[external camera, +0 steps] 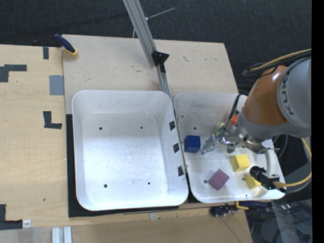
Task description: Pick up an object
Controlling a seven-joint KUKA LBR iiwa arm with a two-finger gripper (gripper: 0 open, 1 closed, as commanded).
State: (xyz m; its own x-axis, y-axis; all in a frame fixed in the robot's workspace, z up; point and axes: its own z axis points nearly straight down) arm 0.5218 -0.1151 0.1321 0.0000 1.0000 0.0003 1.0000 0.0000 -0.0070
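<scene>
In the right bin [202, 105] lie a blue cube [192, 144], a purple block [218, 179], a yellow cube [240, 162] and a second yellow piece [251, 180] near the bin's front right corner. My gripper [210, 145] reaches in from the right and sits low in this bin, just right of the blue cube. Its metal fingers point toward the cube, and nothing shows between them. The orange band and grey wrist cover the bin's right side.
The left bin [126, 151] lies beside the right one, sharing a raised rim. A slanted metal rail [144, 29] runs from the top down to the bins' back edge. A blue-and-yellow clamp [66, 43] rests at the bench's back left.
</scene>
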